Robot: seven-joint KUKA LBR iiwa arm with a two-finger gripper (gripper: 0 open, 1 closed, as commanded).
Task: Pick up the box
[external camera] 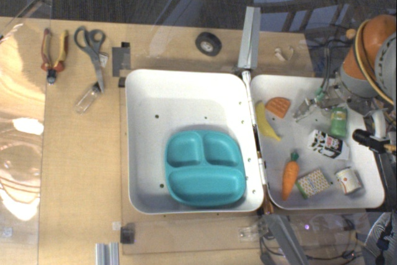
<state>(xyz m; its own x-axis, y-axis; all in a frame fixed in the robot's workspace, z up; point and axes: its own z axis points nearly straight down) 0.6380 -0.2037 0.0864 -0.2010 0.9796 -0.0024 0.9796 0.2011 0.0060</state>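
right bin (372, 198): the box (313, 183), green-patterned, lies flat and slightly skewed near the front wall. a carrot (290, 177) is just beside it on the left and a small white cup (348, 180) lies near it on the right. nothing rests on the box, and it is in contact with no part of the robot.

a black-and-white carton (325, 144) lies behind the box, near mid-bin. a green bottle (338, 123) is just behind the carton. a banana (267, 121) runs along the left wall, with an orange wedge (279, 107) behind it.

gripper (310, 108): it is over the rear half of the right bin, pointing left. it is near the orange wedge and well apart from the box. nothing is seen held in it. whether it is released or clenched cannot be told from this view. the arm (375, 49) enters from the right.

left bin (142, 133): a teal divided plate (205, 167) sits in the front half.

bench (74, 164), outside the bins: pliers (53, 53) and scissors (93, 49) are at rear left. a tape roll (208, 43) is behind the left bin.
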